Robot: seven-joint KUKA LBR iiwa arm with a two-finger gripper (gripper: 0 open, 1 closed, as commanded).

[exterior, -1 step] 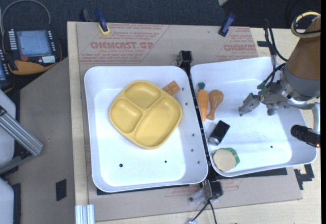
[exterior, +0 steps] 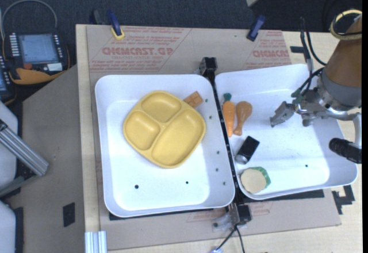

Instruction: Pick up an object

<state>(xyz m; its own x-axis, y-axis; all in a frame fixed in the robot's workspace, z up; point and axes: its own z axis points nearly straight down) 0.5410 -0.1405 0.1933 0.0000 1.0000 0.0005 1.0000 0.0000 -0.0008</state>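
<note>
Objects to pick lie in the right bin (exterior: 322, 174), near its left wall: a toy carrot (exterior: 229, 117), a drumstick (exterior: 242, 114), a black block (exterior: 248, 149) and a round slice (exterior: 255, 179). All look light, stiff and smooth. I judge the carrot narrow enough to pinch across its middle. The gripper (exterior: 283, 115) hovers beside them, fingers apart, holding nothing.

Two bins (exterior: 109, 131) (exterior: 322, 177), one yellow plate (exterior: 164, 128) (three compartments), one carrot (exterior: 229, 118)
</note>
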